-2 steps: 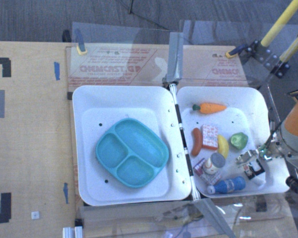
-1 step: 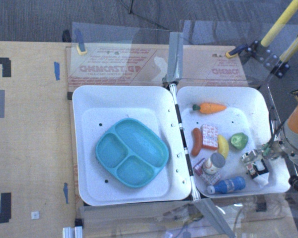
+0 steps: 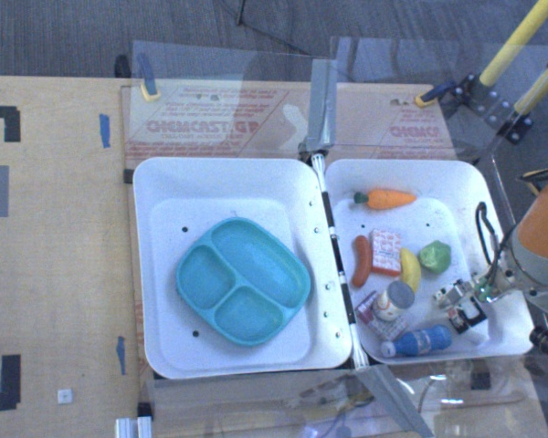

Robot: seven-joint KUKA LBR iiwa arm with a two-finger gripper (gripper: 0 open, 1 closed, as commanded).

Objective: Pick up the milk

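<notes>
The KUKA arm [image 3: 541, 245] is showing a rounded grey body with a bright orange band above the wrist, cut off at the frame's right edge. A thin black cable [image 3: 483, 226] is looping along the wrist, running toward a small gripper [image 3: 463, 304] that is showing black and pale metallic parts, with a few tiny coloured specks too small to identify.

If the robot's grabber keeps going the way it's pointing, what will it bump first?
Probably the blue bottle. The gripper points down and leftward in the right bin, with the bottle just beyond. Depth is unclear, so it might meet the bin floor first.
</notes>
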